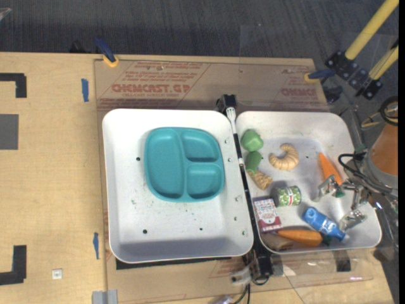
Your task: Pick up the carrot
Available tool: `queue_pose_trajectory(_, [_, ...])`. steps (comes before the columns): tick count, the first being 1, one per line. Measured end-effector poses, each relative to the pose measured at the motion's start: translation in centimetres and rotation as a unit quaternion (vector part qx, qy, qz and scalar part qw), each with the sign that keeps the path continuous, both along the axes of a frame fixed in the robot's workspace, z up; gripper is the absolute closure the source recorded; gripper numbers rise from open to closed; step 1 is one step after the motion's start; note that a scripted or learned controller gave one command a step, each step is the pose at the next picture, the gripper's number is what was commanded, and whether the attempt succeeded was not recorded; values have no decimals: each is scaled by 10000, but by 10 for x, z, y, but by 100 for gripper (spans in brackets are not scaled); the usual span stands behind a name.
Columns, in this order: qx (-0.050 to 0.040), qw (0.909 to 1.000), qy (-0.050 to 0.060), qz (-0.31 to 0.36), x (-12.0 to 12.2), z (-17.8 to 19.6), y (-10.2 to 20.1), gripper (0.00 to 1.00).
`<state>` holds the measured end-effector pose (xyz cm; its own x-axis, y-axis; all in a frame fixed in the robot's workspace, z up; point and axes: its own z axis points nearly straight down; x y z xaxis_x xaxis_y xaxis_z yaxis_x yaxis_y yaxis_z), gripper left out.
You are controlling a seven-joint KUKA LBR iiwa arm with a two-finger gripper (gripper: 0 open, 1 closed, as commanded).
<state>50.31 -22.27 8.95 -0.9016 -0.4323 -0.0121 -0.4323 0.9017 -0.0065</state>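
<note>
Closest to the camera is the front edge of the big wooden bench (50, 201), which holds two white bins side by side. One bin, the left bin (126, 220), holds a teal plate (183, 163) with three parts. The other, the right bin (335, 122), is full of little toy foods. The grey arm (387, 154) comes in from the right, and its gripper (342, 202) hangs low over the right side of that bin. Its two shiny fingers (329, 187) are apart, and nothing sits between them. The carrot (327, 167) is thin and orange and lies at a slant near the bin's right wall, just beside the upper finger and a bit toward the back. To grab it well, the gripper should probably slide back until the carrot's middle is between the fingers, turn so the fingers cross the carrot, go down, then squeeze. A blue bottle (321, 223) lies close by, so the fingers should keep away from it.
</note>
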Motion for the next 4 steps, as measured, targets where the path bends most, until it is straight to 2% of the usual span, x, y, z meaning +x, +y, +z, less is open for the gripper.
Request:
queue_pose_trajectory(1, [19, 9847, -11, -1740, 60, 0, 5, 0])
queue_pose_trajectory(2, [17, 9848, -86, -1737, 64, 14, 6, 100])
queue_pose_trajectory(3, [20, 9982, -20, -603, 85, 2, 105, 100])
queue_pose_trajectory(4, [-26, 9994, -18, 347, 71, 1, 1, 100])
